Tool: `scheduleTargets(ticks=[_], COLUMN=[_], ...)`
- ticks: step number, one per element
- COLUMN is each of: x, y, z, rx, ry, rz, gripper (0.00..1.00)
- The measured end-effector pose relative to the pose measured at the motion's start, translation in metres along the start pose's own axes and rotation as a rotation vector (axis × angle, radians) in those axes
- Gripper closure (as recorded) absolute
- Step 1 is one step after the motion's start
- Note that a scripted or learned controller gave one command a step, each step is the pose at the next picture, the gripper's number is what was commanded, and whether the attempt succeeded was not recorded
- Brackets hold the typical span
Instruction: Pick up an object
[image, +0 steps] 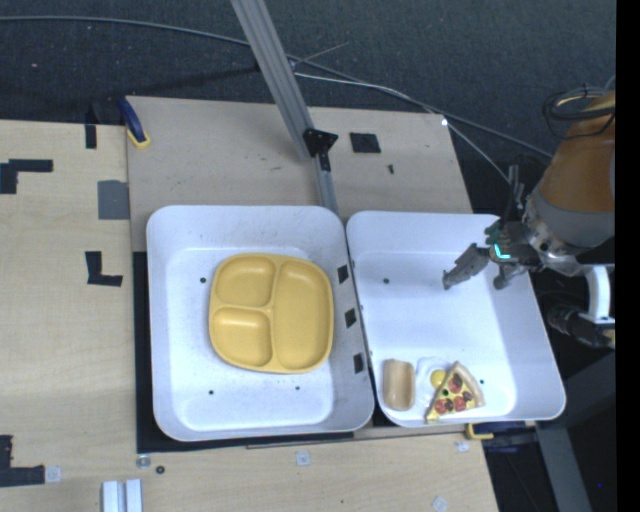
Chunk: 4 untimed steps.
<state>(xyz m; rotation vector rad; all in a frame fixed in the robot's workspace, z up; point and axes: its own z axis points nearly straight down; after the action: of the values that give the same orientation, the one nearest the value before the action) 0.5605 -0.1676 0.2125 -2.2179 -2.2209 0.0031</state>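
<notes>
The right bin (430, 305) holds a tan cup-like piece (398, 383) and a toy pizza slice (455, 391), both near its front wall. A yellow divided plate (271, 312) lies in the left bin (180, 300). My gripper (483, 270) hangs over the right bin's far right side, well behind the pizza slice. Its two dark fingers (462, 268) are spread apart with nothing between them.
A grey pole (285, 80) slants down from the top to the gap between the bins. Cables (470, 140) run across the dark floor behind the bench. A blue and yellow clip (134, 124) sits at the bench's back left corner.
</notes>
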Motion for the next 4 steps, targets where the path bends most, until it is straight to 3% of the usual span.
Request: scheduleTargets(ticks=[1,4], x=[0.000,-0.004], y=[0.000,-0.005], z=[-0.001,0.128], rx=[-0.002,-0.004], ry=[0.000,-0.003], rz=[0.000,0.001], gripper=[0.00,0.00])
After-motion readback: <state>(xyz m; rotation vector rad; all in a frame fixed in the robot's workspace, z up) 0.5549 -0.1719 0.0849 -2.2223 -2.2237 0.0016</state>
